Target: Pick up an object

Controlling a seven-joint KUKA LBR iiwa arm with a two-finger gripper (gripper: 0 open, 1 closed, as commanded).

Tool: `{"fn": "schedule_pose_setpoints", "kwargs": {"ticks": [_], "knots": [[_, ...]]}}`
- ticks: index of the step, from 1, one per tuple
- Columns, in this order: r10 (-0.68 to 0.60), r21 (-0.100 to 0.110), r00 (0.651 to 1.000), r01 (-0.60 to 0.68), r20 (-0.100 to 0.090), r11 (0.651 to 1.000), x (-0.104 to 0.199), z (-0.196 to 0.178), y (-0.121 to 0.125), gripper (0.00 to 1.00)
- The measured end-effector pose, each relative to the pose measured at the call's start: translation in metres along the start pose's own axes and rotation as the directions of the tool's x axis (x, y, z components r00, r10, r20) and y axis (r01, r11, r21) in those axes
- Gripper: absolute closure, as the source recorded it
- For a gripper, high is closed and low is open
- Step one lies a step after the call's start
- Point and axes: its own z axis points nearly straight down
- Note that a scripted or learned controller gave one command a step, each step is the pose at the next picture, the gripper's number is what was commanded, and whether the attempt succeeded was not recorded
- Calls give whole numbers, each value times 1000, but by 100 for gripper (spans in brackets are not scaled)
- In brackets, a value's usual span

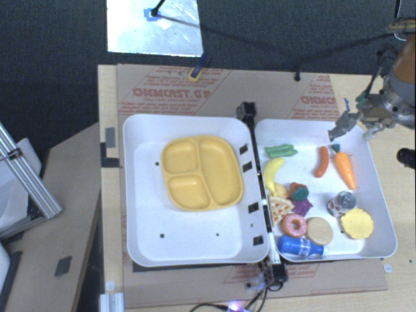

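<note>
I'm at the approach step — the gripper (356, 127) hangs spread and empty above the right bin's (383, 194) far corner, so next I drop onto the carrot (344, 168) just below it.

**Toy food gathered in the right bin**

The right bin (383, 229) holds a scatter of small toy foods. A green pea pod (281, 151) lies near the top left, with a yellow banana (273, 172) just below it. An orange-red sausage (322, 161) and a carrot (344, 168) lie side by side, upper right. Lower down sit a waffle piece (281, 208), purple grapes (302, 206), a pink donut (294, 225), a tan cookie (319, 230), a yellow chip-like piece (357, 223) and a blue bottle (299, 247) on its side.
</note>
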Motion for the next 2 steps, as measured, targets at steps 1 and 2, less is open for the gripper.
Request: {"fn": "schedule_pose_setpoints", "kwargs": {"ticks": [1, 2], "knots": [[-3, -12, 1000, 3, 3, 1000, 1, -8, 2, 0], [-5, -9, 1000, 5, 2, 1000, 9, 37, 2, 0]]}}
